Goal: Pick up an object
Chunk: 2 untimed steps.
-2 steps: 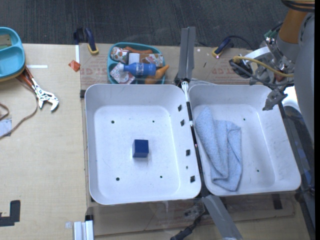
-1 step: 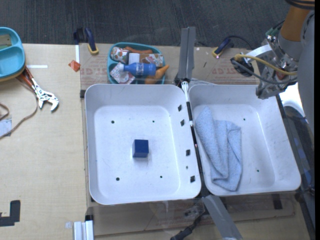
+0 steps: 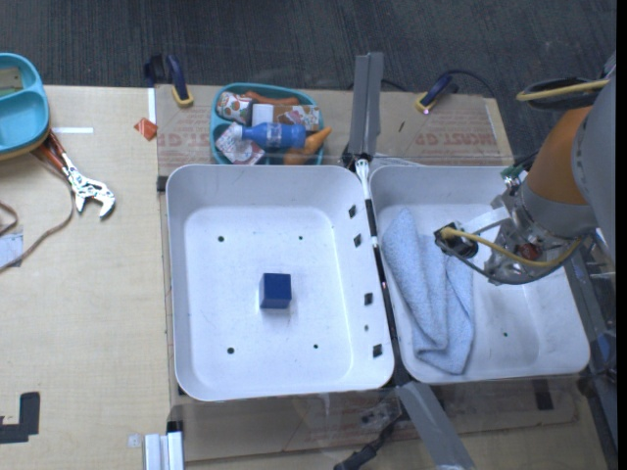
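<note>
A small blue cube (image 3: 276,291) lies flat near the middle of the left white bin (image 3: 186,262). In the right white bin (image 3: 549,346), a crumpled pale blue-grey towel (image 3: 428,297) covers the left half, running from the back to the front wall. My gripper (image 3: 505,265) hangs over the right bin, just right of the towel, at the end of the grey arm with its orange band (image 3: 558,160). The wrist hides its fingers. I see nothing held in it.
Behind the left bin stands a light blue bowl (image 3: 223,101) packed with several small items. A wrench (image 3: 90,194) and a teal tray (image 3: 20,101) lie on the wooden bench at far left. Clamps (image 3: 176,78) sit along the back edge.
</note>
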Each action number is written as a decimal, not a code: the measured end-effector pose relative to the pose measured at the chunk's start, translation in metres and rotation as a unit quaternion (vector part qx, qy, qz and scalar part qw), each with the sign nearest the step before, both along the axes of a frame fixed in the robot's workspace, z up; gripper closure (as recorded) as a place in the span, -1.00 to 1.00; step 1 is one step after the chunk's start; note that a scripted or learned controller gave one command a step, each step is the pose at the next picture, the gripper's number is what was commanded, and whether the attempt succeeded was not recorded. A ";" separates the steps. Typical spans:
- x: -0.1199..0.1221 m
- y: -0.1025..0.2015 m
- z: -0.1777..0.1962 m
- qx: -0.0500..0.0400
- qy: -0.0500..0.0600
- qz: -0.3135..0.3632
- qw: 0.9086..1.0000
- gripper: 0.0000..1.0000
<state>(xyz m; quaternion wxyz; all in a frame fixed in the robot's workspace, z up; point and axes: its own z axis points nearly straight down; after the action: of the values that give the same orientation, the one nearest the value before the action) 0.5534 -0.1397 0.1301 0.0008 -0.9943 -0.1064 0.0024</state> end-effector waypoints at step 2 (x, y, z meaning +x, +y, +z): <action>0.048 -0.024 0.011 0.000 0.000 0.005 1.000 1.00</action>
<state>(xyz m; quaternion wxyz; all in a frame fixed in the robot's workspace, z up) 0.6010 -0.1636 0.1415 0.0008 -0.9938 -0.1110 0.0025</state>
